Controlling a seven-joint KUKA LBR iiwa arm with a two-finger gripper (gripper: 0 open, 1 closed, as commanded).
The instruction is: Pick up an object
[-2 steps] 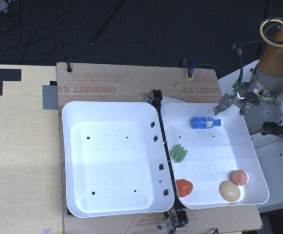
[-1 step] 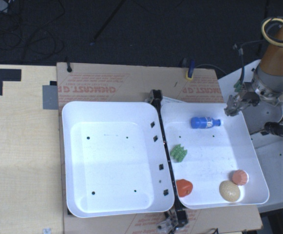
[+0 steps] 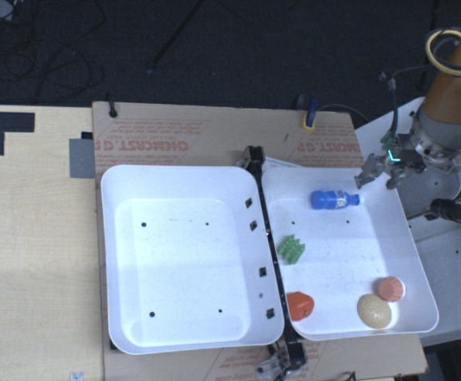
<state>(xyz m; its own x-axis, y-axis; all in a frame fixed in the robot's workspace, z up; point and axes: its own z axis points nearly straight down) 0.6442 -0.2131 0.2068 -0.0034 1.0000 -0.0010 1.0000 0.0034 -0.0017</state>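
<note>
The right bin (image 3: 405, 236) holds several objects. A blue bottle (image 3: 333, 200) lies on its side near the far edge. A green leafy piece (image 3: 291, 249) sits by the divider, and a red-orange lump (image 3: 299, 305) rests in the near left corner. A beige ball (image 3: 374, 311) and a pink ball (image 3: 390, 289) touch in the near right corner. My gripper (image 3: 378, 178) hovers over the bin's far right corner, just right of the bottle. It is open, with nothing between its fingers.
The left bin (image 3: 111, 213) sits beside the right one, with a black clip strip (image 3: 263, 236) along the shared rim. Both bins rest on a cardboard sheet (image 3: 182, 137). The arm's orange band (image 3: 444, 94) and grey bench parts stand at the right.
</note>
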